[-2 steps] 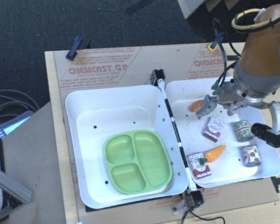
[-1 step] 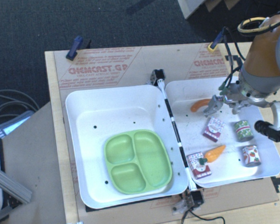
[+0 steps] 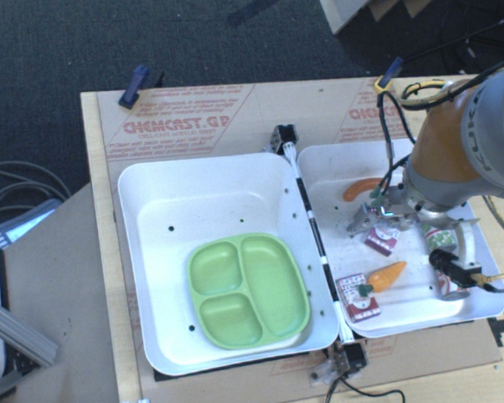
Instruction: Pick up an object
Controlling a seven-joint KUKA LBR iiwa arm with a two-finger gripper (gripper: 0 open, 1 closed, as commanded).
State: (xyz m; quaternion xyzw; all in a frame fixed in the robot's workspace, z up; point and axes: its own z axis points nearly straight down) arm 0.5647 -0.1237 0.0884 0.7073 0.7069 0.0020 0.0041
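My gripper [image 3: 376, 215] is low in the right bin [image 3: 417, 312], reaching in from the right under the grey and orange arm. A small pink and white packet [image 3: 380, 243] lies just below it, very close or touching. An orange sausage-shaped piece [image 3: 360, 189] lies just above it, toward the bin's back. An orange carrot [image 3: 387, 274] lies farther to the front, and a red and white box [image 3: 358, 296] is at the front left corner. A green and white item [image 3: 441, 239] rests at the bin's right side.
The left bin [image 3: 149, 213] holds a green divided tray [image 3: 247, 289] in its front half. A black divider rail [image 3: 310, 226] runs between the two bins. A small dark reddish item [image 3: 449, 289] lies near the right bin's front right.
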